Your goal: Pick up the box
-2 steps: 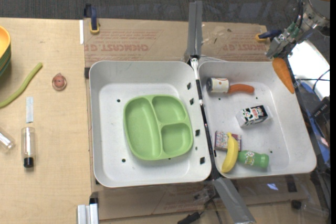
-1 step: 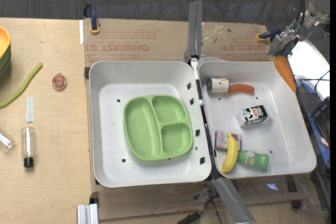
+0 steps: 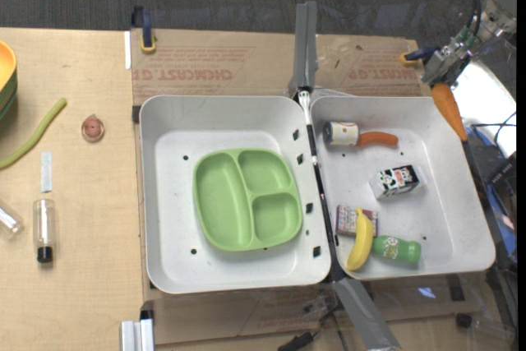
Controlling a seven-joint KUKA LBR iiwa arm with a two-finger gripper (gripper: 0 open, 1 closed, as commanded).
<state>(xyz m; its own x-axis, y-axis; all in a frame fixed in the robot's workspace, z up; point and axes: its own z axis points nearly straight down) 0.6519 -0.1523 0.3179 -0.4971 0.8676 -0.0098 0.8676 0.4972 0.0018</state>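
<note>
The box (image 3: 397,181), a small white carton with black print, lies in the middle of the right bin (image 3: 460,201). A second, smaller pink and yellow packet (image 3: 355,219) lies near that bin's front left, partly under a banana (image 3: 359,244). My gripper (image 3: 441,78) hangs over the right bin's far right corner, well away from the box. An orange carrot (image 3: 450,113) dangles from it, its top end pinched between the fingers.
The right bin also holds a white roll (image 3: 342,132) against an orange-red sausage shape (image 3: 378,139), and a green bottle (image 3: 398,250) at the front. A green divided plate (image 3: 246,199) sits in the left bin (image 3: 164,177). Small items lie on the wooden bench at the left.
</note>
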